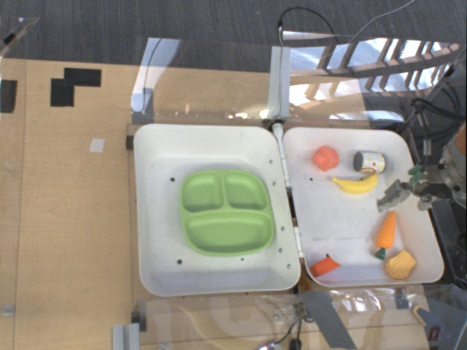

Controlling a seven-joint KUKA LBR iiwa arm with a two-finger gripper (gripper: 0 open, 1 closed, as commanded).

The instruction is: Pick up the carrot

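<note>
- On the bench (73, 217) I see a pale wood top, with black block marks at its far left corner and a small grey square patch nearer the middle left.
- Beyond the bench's far edge I see dark ribbed flooring, and black cables loop across it toward the far right.
- Two shallow white bins sit side by side; a clear panel stands behind them and catches bright window reflections at far right.
- I see a grey upright post (279, 82) rising at the far side, right where the two bins meet.
- The left bin (157, 195) holds a green divided plate (227, 212), lying flat in its middle.
- The right bin (328, 224) holds the rest: a red ball (326, 157) at the far side, a small can (370, 162) on its side just right of it, and a banana (357, 184) just near of both.
- The carrot (387, 232) lies in the right bin's near right part, orange body pointing far, green end near, touching nothing but the bin floor.
- A yellow-tan lumpy item (400, 264) sits just near of the carrot, and a red-orange piece (325, 265) lies by the bin's near left corner.
- The gripper (403, 191) reaches in from the right, just far of the carrot and apart from it; I cannot tell how its jaws stand.
</note>
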